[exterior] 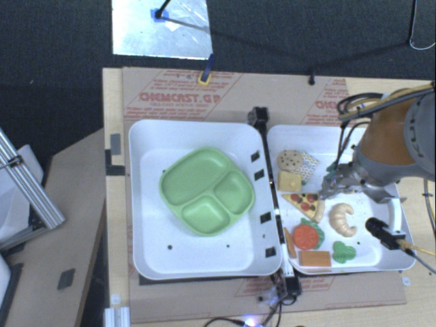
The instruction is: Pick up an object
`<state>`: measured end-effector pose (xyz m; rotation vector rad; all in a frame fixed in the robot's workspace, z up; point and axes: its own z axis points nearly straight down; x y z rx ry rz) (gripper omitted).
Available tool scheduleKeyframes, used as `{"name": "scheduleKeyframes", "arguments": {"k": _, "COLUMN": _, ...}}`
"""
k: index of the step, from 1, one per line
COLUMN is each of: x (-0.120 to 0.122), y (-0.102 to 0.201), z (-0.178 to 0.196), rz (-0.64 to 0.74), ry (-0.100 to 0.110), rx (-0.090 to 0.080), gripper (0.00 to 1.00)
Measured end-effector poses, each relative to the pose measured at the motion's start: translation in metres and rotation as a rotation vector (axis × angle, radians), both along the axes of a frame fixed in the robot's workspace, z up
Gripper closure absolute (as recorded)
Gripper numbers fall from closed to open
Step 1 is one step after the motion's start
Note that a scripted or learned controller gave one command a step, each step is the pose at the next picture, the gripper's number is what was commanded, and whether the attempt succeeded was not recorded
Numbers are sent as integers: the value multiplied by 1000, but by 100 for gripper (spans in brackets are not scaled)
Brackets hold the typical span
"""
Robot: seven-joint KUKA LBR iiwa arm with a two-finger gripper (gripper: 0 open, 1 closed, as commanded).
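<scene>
**Gripper Lowered into the Right Bin, Pick Not Yet Made**

The arm (pixel 392 142) is reached into the right bin (pixel 392 264), with the gripper (pixel 332 180) set near the bin's middle. Whether it is spread or closed cannot be told from this view, and nothing is seen held.

The toy foods are gathered in the bin's left half. A cookie (pixel 289 159) is placed toward the far left corner, with a cheese block (pixel 289 181) just in front of it. A pizza slice (pixel 305 203) is found just beside the gripper. A croissant (pixel 343 219) is set near the middle, a tomato (pixel 307 236) and a wafer (pixel 314 258) toward the near edge. In the left bin (pixel 146 251) a green plate (pixel 206 191) is held.

The pizza slice is judged the nearest target. It is expected to be light, rigid and smooth. Being flat, it is best taken across its narrow width.
</scene>
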<state>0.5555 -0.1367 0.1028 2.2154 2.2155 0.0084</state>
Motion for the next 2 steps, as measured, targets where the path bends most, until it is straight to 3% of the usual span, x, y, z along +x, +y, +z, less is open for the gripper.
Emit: {"name": "scheduleKeyframes", "arguments": {"k": 2, "x": 16, "y": 7, "z": 110, "rz": 5, "ry": 1, "rx": 0, "gripper": 100}}
